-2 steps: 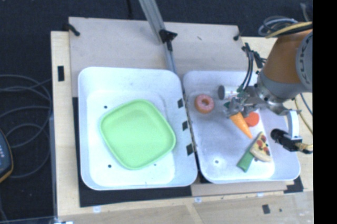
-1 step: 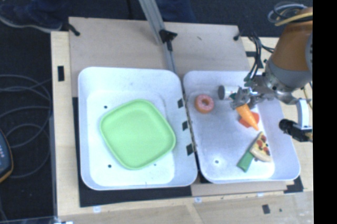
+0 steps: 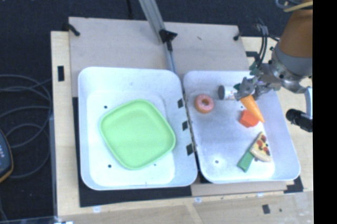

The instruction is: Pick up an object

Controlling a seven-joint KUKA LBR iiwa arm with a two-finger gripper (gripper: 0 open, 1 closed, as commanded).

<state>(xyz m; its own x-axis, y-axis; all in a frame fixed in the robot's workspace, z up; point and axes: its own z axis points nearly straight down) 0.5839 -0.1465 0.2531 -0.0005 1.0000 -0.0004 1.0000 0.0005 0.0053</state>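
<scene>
Hand [image 3: 246,89] hovers at the orange carrot's [image 3: 251,110] twelve o'clock end; its state I cannot tell. Best descend straight, centred over the carrot.

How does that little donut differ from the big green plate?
The donut is small, round and pinkish-orange with a hole in its middle; the plate is far larger, squarish with rounded corners, and light green. The donut lies in the right bin, the plate in the left bin. Both lie flat, untouched by the gripper.
</scene>
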